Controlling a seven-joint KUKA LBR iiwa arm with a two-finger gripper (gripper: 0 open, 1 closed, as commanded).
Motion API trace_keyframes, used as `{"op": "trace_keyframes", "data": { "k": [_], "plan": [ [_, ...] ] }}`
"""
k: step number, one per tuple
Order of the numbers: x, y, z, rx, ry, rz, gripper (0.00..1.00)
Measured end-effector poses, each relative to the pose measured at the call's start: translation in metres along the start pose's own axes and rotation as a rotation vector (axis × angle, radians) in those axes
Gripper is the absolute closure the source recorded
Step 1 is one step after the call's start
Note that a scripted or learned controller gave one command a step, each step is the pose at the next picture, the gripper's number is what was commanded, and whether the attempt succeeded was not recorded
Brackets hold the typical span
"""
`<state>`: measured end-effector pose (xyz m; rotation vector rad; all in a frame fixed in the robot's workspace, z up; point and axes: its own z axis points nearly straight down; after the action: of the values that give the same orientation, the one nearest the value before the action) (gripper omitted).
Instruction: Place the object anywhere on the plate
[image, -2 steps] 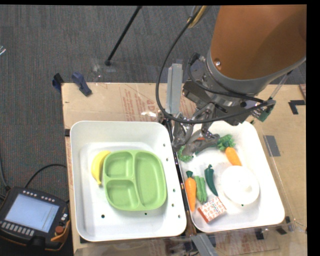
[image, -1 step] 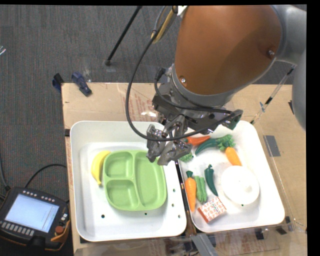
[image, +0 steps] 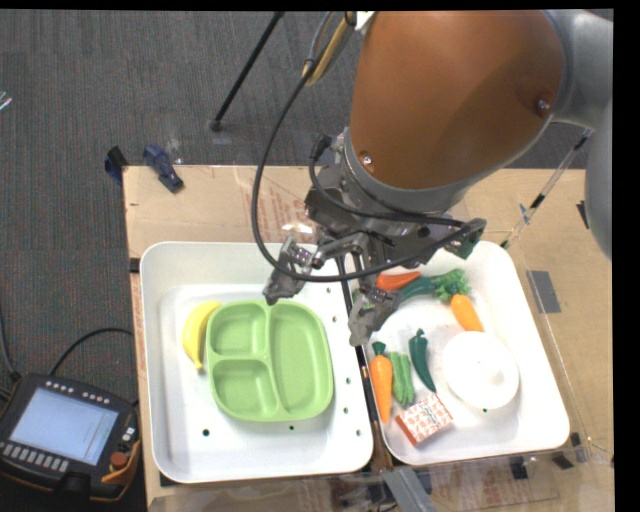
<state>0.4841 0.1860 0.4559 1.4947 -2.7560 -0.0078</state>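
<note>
The green plate (image: 270, 360) looks like smooth moulded plastic with a soft sheen, as does the yellow banana (image: 197, 332) touching its 9 o'clock edge. Both white bins (image: 160, 440) appear glossy plastic. The surface (image: 200, 205) looks like matt brown cardboard. The orange band (image: 450, 90) is smooth, satin. The floor (image: 70, 90) looks like rough dark carpet.

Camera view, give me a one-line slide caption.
KUKA arm's gripper hangs open over the bins' divide, green plate and banana left, toy vegetables right.
</note>
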Motion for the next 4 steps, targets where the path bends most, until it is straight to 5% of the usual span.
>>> {"op": "trace_keyframes", "data": {
  "k": [1,2,3,4],
  "plan": [
    [0.077,-0.043,-0.024,0.002,-0.003,-0.137,0.0],
    [0.075,-0.046,-0.03,-0.005,-0.003,-0.133,1.0],
    [0.037,-0.017,-0.011,-0.002,0.0,-0.24,1.0],
    [0.04,-0.044,-0.009,0.0,-0.002,-0.438,1.0]
  ]
}}
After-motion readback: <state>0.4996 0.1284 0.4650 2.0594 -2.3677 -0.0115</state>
